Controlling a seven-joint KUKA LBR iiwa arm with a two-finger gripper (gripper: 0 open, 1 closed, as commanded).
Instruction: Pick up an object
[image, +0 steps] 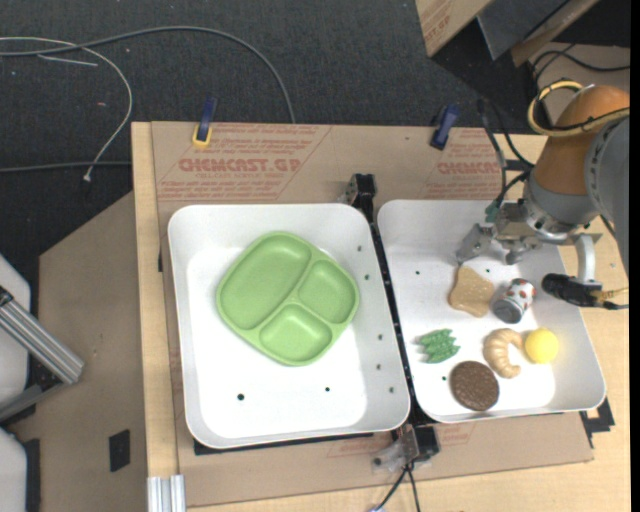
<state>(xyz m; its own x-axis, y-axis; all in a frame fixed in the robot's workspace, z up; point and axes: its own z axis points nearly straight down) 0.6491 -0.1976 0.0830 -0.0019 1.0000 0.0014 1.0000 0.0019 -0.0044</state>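
left bin (200, 330): green divided plate (288, 297) | 2 blue clamps (206, 120) (444, 126) on cardboard sheet (150, 300)

arm (612, 170): grey casing | orange band above wrist | hand (497, 240): pale metal | black cable alongside

Dark carpet floor (90, 110) with grey cables (110, 75) surrounds the bench.

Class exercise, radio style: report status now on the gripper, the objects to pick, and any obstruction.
Gripper over right bin, nothing visibly held. Bread slice just below it, untouched. Can close beside the bread, may crowd a grasp.
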